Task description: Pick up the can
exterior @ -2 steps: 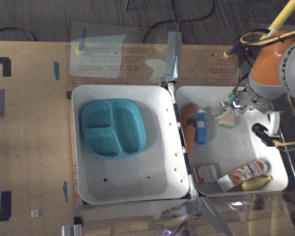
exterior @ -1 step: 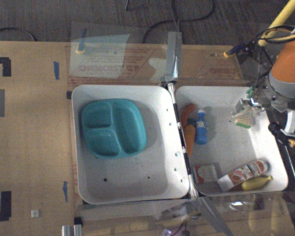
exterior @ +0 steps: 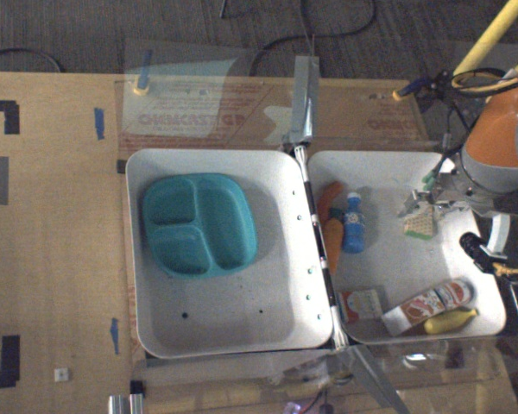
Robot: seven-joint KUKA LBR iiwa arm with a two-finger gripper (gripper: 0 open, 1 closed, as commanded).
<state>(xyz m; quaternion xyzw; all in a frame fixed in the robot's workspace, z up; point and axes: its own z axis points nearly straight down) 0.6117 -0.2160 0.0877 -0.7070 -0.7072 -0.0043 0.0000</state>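
White plastic walls of the right bin (exterior: 492, 322) hemmed the can (exterior: 428, 304), which lay on its side near that bin's front wall, touching a banana (exterior: 451, 320). The hand (exterior: 433, 198) was seen well behind the can; its state could not be told. A roll or a snagged banana was judged likely; open room lay behind the can.

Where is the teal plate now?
The teal plate lies in the left bin, toward its far left corner, apart from the right bin's items.
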